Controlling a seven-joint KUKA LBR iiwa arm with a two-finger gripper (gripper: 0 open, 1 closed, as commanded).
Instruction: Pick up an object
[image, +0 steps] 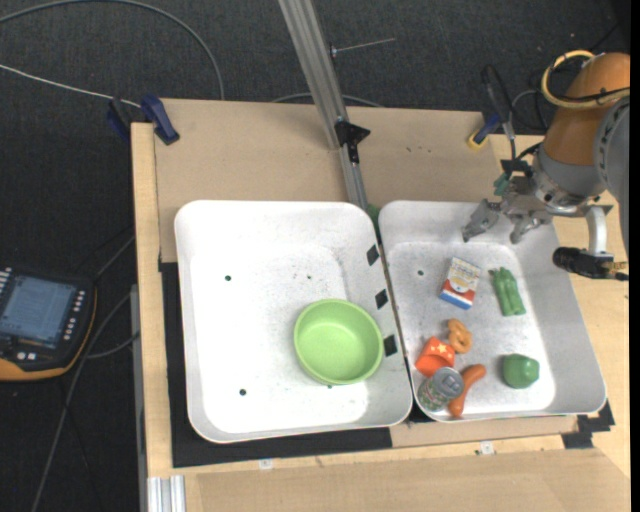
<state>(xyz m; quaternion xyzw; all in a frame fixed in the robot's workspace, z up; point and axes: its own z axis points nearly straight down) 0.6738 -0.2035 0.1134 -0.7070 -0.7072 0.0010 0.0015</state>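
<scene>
Hovering at the upper right of the frame, the claw (503, 227) spreads its fingers wide, gripping nothing; the small red, white and blue carton (460, 284) lies below-left of it, apart, in the right bin (420, 225).

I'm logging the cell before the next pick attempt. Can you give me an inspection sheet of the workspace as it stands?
Surface: tan bench bearing a left white bin and a right white bin side by side.
Job's things: in the right bin, a small red, white and blue carton, a green ridged plastic piece, a green round plastic fruit, an orange pretzel-shaped toy, an orange-red toy, a round clear-lidded tin.
Clutter: light green plastic bowl in the left bin.
Grippers: gripper open above the right bin's far edge, holding nothing.
Cables: thin grey cables on the dark floor.
Surroundings: handheld control pendant at left; blue clamps.
</scene>
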